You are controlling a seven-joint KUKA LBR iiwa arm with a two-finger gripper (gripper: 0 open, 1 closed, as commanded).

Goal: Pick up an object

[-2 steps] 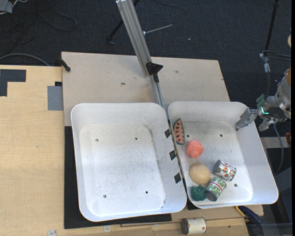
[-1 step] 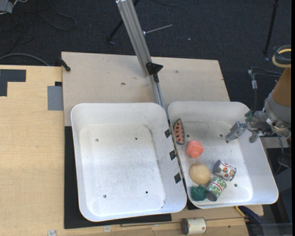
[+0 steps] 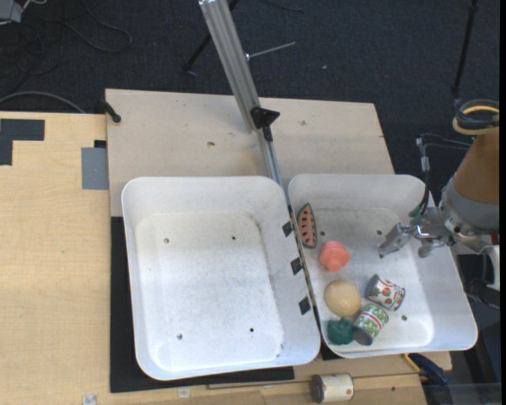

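A robotic arm is seen reaching in from the right, its claw poised over the right bin with fingers spread and nothing gripped between them. Clustered below it in that bin are a pink ball, a tan ball, two small printed cans, a green toy and a watermelon slice against the left wall. The left bin lies alongside on the bench.

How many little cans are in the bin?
2. One can lies near the right bin's middle; the other can lies just below it, beside the green toy.
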